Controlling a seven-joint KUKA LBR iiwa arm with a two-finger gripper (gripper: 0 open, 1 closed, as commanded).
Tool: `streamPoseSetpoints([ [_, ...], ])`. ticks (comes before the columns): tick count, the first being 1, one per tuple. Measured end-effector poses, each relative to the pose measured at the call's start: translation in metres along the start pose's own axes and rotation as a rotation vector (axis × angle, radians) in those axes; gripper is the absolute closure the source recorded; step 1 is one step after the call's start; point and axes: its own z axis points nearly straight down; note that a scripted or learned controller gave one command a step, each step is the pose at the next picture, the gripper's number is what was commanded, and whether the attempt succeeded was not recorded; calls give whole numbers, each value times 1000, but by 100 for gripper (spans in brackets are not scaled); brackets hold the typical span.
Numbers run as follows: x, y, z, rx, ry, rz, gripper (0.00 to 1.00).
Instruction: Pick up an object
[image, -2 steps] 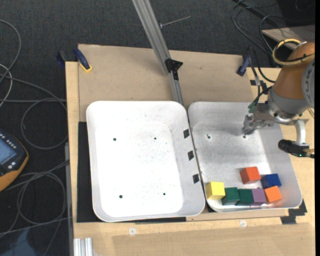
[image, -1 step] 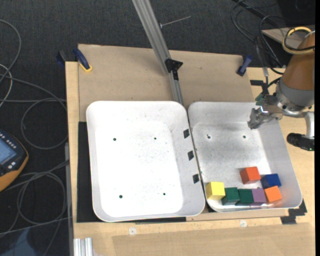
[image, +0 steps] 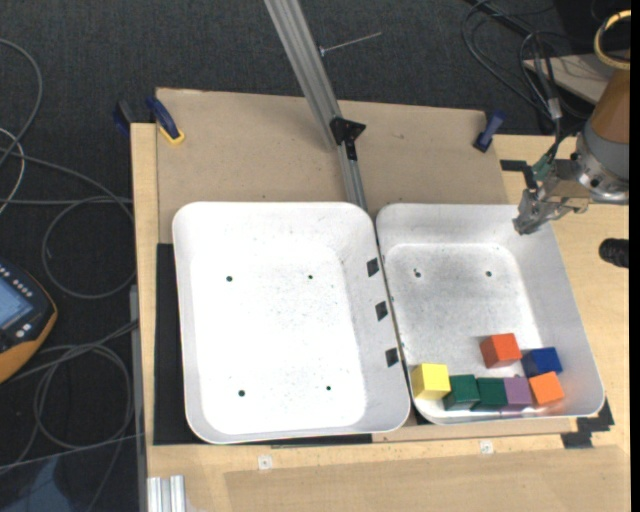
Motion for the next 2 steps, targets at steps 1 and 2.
streamPoseSetpoints([
  [1, 0, 1, 3, 7, 1, 1, 100],
  [2, 52, 12, 9, 10, 5, -3, 100],
])
